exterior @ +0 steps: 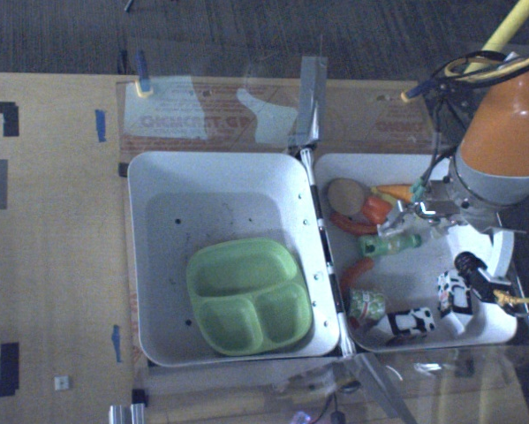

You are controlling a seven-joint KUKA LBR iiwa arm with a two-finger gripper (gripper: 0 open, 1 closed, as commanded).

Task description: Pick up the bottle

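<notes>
My gripper (404,222) sits right above the green bottle (390,245); I cannot tell its grip, bottle looks unlifted in bin (502,325)

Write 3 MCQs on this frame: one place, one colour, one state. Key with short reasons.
1. Where does the green bottle lie?
A. Left bin
B. Right bin
C. On the bench outside the bins

2. What colour is the divided tray?
A. Green
B. Red
C. Blue

3. How is the bottle posed?
A. Standing upright
B. Lying on its side
C. Lifted above the bin

Key: 1 B, it rests on the right bin floor among the toys. 2 A, light green in the left bin. 3 B, its length runs flat along the floor, just below the gripper.
</notes>
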